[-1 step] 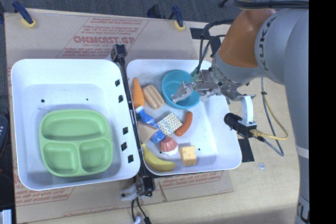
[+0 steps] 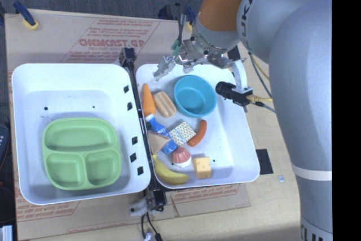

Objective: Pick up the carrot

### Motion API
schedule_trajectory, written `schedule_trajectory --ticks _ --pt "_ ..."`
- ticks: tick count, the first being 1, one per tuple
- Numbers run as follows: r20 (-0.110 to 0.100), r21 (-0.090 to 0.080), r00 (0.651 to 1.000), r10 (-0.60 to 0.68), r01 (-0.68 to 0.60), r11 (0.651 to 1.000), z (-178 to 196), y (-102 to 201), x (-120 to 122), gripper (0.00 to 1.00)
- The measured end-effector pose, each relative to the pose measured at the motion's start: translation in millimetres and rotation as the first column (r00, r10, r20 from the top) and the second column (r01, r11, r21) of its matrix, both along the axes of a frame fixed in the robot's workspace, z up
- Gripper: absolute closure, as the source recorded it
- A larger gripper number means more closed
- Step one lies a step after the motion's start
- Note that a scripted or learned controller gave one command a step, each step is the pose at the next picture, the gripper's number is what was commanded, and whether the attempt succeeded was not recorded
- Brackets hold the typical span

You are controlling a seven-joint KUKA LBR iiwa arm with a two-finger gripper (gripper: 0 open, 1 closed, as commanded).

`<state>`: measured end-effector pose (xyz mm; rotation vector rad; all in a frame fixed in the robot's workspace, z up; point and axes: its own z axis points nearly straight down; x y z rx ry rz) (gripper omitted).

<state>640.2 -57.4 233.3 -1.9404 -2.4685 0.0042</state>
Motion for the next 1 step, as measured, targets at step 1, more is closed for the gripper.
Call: schedule_trajectory --ticks 1 --pt "0.002 -0.001 0.993 0.120 -0.120 0.993 54.6 49.8 17.3 0.00"
